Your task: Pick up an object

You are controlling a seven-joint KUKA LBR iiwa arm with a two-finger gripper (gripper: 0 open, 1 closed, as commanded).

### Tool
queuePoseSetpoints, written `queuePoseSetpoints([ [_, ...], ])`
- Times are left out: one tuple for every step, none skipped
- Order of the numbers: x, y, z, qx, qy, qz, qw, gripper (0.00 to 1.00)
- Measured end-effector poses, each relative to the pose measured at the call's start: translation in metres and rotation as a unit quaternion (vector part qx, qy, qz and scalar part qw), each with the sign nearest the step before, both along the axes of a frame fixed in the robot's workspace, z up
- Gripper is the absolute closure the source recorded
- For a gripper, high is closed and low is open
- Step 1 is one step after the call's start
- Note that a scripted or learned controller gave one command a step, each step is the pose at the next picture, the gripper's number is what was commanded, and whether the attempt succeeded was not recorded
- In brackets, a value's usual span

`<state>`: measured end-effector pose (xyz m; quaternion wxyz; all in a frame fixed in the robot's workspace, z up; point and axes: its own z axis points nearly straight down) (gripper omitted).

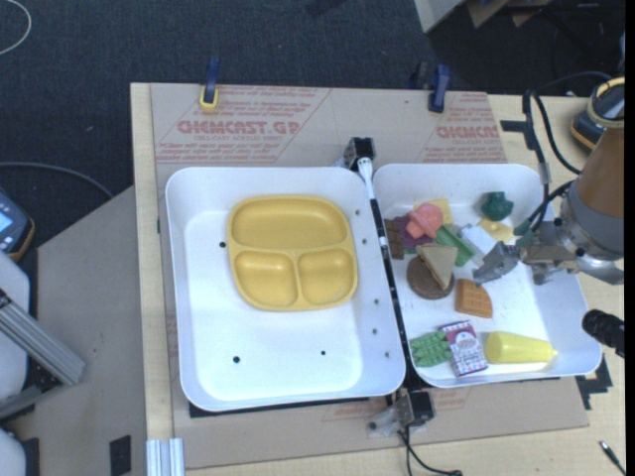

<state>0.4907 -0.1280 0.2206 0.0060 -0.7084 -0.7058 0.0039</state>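
So far nothing is lifted, as best I can judge: every toy lies down in the right bin (516, 178), and none sits between the jaws. The likeliest targets are the ones nearest the gripper (493, 265), namely the tan wedge (438, 259) resting on the brown disc (429, 282), and the orange waffle piece (474, 300) just below it. The gripper hangs low over the middle of that bin, reaching in from the right; its tips point toward the wedge, but at this slant I cannot tell whether the jaws are spread or pressed together. The whole pick is left to do: closing on something, then raising it clear.

Around those pieces things are crowded. The pink toy (428, 219), a green stick (454, 238) and a dark green lump (496, 205) bunch up toward the far wall, touching or nearly so, which leaves little room for a clean approach. Toward the near rim the yellow bottle-shaped piece (518, 347), the red-and-white carton (464, 348) and the green leafy piece (431, 349) lie side by side, close against the bin's edge. The open patch is the bare floor right of the waffle.

The left bin (189, 296) holds the yellow divided tray (293, 251), with plenty of free floor around it. The raised divider (380, 256) between the bins is the edge to mind on any crossing, and both bins sit on the cardboard-covered worktop (149, 216).
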Motion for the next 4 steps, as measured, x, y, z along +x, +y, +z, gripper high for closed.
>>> queuePoseSetpoints([
  [0.003,0.000,0.006,-0.0012,-0.007,0.002,1.0000,0.00],
  [0.001,0.004,-0.058,0.0003,-0.002,0.002,1.0000,0.00],
  [0.001,-0.003,-0.118,0.0001,-0.003,0.001,1.0000,0.00],
  [0.000,-0.003,-0.137,-0.0001,-0.004,0.001,1.0000,0.00],
])
